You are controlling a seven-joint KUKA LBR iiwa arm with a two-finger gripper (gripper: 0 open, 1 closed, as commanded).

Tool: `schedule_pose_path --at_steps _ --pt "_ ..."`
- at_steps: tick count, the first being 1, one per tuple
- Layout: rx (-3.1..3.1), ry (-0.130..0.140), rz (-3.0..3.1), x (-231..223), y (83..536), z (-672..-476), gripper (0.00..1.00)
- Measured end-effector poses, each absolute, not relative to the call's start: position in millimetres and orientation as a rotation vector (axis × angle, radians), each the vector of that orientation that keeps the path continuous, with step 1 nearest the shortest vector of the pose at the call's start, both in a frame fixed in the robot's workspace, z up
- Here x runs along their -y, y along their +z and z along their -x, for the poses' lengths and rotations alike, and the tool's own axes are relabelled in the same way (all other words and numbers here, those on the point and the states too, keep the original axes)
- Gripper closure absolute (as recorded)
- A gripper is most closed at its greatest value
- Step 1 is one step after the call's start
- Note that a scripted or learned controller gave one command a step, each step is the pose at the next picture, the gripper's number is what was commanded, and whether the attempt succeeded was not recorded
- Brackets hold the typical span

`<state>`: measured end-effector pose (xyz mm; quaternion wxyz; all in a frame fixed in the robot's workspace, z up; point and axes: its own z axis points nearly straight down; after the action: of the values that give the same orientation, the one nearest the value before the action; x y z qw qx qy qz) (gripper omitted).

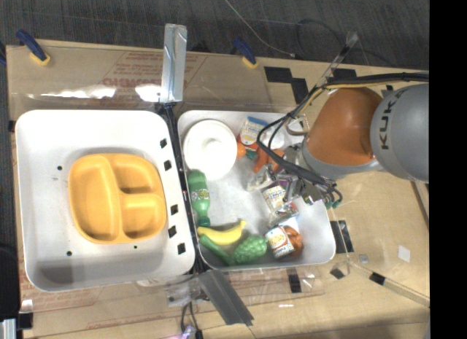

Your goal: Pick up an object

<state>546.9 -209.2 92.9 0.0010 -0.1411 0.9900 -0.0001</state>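
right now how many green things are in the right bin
2. A green bottle lies along the right bin's left wall, and a green bumpy piece sits at the near edge beside the banana. The arm may hide more.

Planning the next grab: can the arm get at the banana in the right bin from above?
Probably yes. The banana lies uncovered near the right bin's front wall, beside the green bottle, and the gripper hangs over the same bin.

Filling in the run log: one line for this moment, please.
arm: over right bin | gripper: down among items | grasp: cannot tell | left bin: yellow tray
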Motion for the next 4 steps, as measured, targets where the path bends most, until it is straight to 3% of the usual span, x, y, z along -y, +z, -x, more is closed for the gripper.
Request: schedule_pose_path --at_steps 1,4 --pt "-3.09 -0.022 0.142 208.3 103.5 -506.3 0.0" --pt "-3.08 -0.023 0.169 197.4 105.1 -499.7 0.0"
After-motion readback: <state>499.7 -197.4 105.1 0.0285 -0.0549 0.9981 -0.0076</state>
